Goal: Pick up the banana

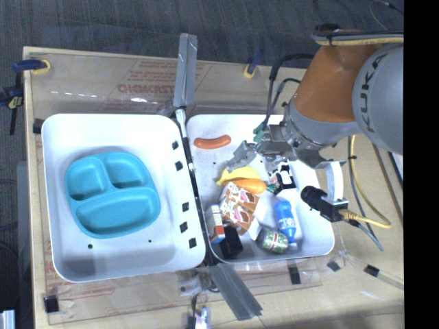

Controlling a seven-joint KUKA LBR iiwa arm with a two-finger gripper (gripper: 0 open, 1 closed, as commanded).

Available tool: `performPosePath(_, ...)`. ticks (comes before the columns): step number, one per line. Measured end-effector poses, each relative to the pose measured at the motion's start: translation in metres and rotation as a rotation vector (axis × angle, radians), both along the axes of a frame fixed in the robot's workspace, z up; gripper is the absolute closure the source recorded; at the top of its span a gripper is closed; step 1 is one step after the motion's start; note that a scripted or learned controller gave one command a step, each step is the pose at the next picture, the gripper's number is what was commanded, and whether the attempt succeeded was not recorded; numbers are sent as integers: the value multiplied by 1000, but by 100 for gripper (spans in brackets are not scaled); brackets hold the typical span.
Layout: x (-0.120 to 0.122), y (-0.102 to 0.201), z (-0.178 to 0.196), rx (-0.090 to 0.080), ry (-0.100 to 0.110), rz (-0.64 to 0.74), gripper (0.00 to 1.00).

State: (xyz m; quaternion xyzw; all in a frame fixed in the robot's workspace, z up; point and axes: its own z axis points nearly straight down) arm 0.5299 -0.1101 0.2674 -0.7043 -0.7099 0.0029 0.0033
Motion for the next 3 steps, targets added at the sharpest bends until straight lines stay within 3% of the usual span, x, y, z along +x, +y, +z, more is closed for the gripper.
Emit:
performPosePath(1,47,1,-130,0,0,73,0)
performPosePath(2,45,-61,-178,1,-1,79,0)
performPosePath(3,45,-62,-170,-2,0,85,100)
